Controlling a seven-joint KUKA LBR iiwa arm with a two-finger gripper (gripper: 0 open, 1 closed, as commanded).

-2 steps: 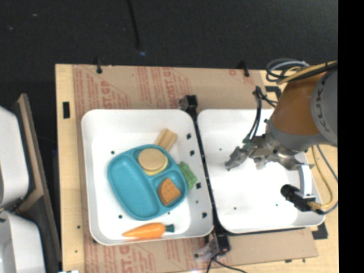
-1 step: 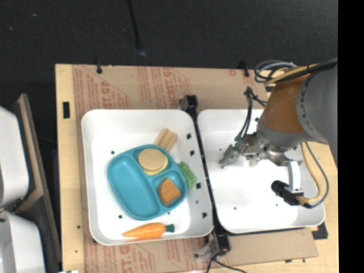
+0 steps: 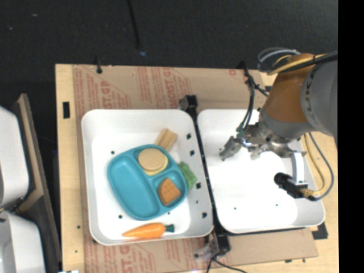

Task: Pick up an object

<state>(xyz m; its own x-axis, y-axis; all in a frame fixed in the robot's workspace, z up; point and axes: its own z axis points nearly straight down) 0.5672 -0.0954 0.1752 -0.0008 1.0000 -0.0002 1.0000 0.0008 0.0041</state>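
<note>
Gripper [image 3: 232, 148] over right bin [image 3: 256, 220] — carrot [image 3: 149, 230] well apart

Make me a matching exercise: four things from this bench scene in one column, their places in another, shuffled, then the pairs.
1. carrot
2. blue tray
3. claw
4. wooden block

A. over the right bin
B. middle of the left bin
C. near edge of the left bin
D. just past the tray's far end

Pairs: 1-C, 2-B, 3-A, 4-D

Tray [image 3: 132, 186] in left bin [image 3: 91, 147]; carrot [image 3: 149, 230] before it, perhaps touching.
</note>
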